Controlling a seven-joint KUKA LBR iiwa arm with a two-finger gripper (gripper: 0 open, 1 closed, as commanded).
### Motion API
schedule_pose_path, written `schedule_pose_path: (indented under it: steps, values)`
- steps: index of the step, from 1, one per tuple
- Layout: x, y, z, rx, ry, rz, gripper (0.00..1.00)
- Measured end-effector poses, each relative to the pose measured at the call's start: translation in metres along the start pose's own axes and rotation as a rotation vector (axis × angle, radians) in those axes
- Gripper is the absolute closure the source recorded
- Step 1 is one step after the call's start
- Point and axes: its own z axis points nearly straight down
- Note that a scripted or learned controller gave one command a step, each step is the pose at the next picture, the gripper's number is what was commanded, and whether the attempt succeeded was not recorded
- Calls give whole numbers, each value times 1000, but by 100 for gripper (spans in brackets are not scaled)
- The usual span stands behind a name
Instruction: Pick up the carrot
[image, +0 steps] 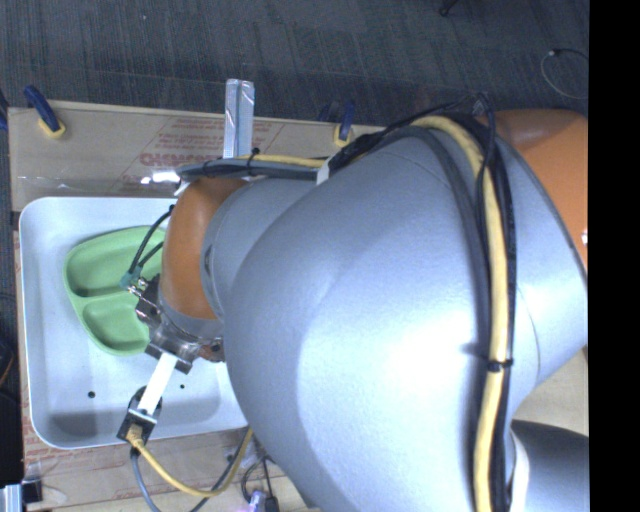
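Looking down, we cannot tell where the carrot lies, nor whether the pincer (178, 338) is open or closed, its tip hidden beneath the wrist (190, 250). Just beside the pincer, on the side away from the grey arm (400, 320), a green two-lobed object (105, 290) rests in the white bin (50, 400) that surrounds the pincer on the surface (100, 135).

Grey arm (400, 330) with orange band (190, 250), white bin (50, 330), pale green two-lobed object (100, 290), brown cardboard (180, 140) printed in red, blue clamps (45, 110), dark grey carpet (300, 50).
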Motion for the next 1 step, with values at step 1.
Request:
schedule_pose_path:
  steps: [1]
  values:
    - [18, -13, 55, 0, -1, -208, 100]
